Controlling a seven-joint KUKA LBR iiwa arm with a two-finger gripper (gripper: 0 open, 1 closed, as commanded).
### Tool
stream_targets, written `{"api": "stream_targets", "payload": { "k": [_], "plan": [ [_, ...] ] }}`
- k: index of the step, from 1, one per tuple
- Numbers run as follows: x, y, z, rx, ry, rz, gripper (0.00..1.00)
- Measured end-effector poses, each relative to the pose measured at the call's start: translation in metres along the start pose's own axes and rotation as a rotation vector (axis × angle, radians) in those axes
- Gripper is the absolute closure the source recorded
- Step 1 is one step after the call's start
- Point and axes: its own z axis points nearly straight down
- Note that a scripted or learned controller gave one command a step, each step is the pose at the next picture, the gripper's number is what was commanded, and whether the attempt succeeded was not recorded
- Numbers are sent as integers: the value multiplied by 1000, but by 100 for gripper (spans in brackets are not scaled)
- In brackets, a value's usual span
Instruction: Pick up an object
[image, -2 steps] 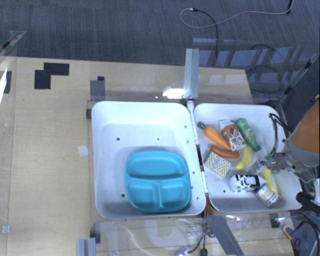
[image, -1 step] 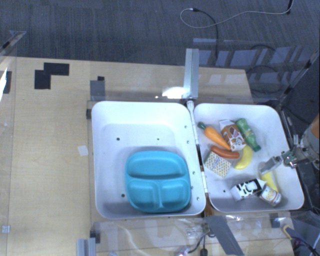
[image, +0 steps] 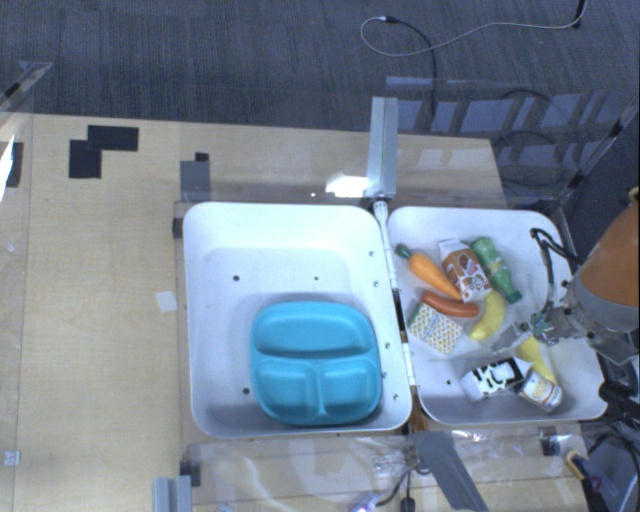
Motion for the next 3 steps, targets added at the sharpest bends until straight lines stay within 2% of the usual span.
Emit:
{"api": "stream_targets", "payload": {
  "k": [1, 2, 3],
  "plan": [
    [3, -14, -1, -6, -4, 21, 0],
    [-10, 50, 1, -2, -1, 115, 0],
    [2, 117, 1, -1, -3, -186, 0]
  ]
}}
